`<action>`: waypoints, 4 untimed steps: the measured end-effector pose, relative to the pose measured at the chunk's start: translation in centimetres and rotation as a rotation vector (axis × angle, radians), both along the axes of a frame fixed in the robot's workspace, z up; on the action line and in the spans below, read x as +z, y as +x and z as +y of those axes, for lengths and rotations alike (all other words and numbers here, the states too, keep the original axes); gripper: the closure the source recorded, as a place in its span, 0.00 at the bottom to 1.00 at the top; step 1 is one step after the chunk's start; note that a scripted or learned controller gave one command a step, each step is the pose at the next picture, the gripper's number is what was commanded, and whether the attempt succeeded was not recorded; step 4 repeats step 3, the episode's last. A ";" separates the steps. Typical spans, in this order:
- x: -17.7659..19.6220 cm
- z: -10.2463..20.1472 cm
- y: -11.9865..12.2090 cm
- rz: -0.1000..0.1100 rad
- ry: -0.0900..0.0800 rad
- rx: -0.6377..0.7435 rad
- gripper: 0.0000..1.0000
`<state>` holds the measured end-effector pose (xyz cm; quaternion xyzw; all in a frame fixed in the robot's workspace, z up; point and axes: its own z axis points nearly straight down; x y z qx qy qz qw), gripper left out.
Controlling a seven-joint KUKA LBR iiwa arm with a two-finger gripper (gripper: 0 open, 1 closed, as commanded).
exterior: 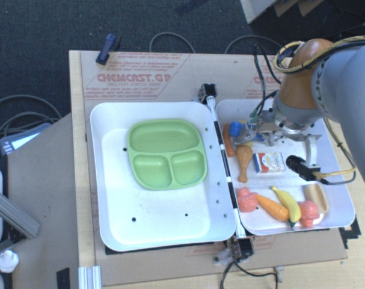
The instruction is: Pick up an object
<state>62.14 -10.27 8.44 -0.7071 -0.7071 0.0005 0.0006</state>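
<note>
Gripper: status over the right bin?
Gripper low in right bin, fingers obscured. Chicken drumstick just below it, ungrasped. Blue toy, small carton crowd close.

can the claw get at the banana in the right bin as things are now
Probably yes. The banana lies uncovered near the right bin's front edge, beside the carrot, with nothing on top. The claw hangs over the bin's far end.

Grey arm (344, 80) w/ orange band, black & yellow cables.

my gripper (261, 132) low in the right bin (341, 206) by the drumstick (245, 159) | green tray (168, 153) in the left bin (110, 215) | banana (288, 203), carrot (272, 206) near front
</note>
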 end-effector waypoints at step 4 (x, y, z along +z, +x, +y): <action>10.1 8.8 -2.5 -0.003 0.001 0.002 1.00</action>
